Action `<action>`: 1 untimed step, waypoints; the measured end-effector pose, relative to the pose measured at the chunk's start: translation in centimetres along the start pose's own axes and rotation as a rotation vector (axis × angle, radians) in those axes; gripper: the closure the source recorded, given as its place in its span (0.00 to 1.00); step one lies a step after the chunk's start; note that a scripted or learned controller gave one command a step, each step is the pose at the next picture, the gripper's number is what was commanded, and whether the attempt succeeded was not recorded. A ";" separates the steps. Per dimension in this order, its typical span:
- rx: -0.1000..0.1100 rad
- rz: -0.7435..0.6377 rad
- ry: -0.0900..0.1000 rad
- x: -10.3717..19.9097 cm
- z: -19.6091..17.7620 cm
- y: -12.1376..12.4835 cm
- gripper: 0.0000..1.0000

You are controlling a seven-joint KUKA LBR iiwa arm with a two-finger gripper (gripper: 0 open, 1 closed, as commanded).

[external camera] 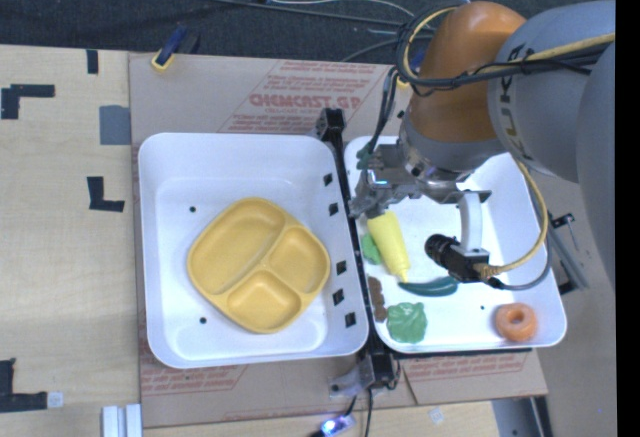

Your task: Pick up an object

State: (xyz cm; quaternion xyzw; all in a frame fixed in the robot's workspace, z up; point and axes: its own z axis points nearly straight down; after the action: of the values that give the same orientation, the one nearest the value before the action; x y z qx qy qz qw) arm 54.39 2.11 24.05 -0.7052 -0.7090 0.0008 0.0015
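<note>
I see the arm (500, 85) over the right bin (520, 190); the left bin (170, 165) carries a yellow tray (258, 265). The pincer (385, 187) sits low by the yellow bottle (390, 243), its state beyond what I can tell. A green lump (406, 321), teal piece (432, 286) and orange ring (516, 322) lie nearby. I judge nothing lifted yet; grasp and raise remain.

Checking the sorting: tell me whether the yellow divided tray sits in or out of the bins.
In: the yellow divided plastic tray lies flat inside the left white bin.
</note>
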 end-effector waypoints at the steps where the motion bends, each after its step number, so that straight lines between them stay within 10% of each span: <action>1: 0.001 -0.002 0.000 5.5 -0.1 -2.4 1.00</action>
State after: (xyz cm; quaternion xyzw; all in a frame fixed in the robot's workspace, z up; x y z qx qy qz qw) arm 51.95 7.57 24.15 -0.7045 -0.7097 0.0010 0.0018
